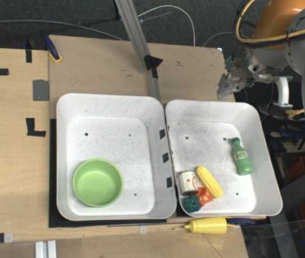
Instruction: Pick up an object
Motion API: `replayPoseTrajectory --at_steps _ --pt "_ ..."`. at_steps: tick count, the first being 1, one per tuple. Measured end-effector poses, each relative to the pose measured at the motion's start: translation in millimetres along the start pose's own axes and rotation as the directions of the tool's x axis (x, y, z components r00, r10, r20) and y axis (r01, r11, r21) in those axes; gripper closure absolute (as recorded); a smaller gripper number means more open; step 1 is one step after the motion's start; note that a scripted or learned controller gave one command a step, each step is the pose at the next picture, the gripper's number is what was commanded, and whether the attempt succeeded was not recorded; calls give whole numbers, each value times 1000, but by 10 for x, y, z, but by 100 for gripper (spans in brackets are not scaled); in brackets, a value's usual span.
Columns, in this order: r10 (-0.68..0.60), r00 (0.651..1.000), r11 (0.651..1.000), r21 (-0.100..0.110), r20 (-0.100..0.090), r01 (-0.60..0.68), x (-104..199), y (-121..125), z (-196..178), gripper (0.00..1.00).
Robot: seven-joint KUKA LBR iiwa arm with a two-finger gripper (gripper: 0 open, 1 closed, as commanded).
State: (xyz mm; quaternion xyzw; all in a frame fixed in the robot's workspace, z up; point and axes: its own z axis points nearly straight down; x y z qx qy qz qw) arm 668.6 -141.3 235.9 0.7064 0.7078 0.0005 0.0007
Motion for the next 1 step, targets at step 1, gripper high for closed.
replayPoseTrajectory --at_steps 1 --pt "-3 1000 1000 3 -1 3 506 -226 -48 100"
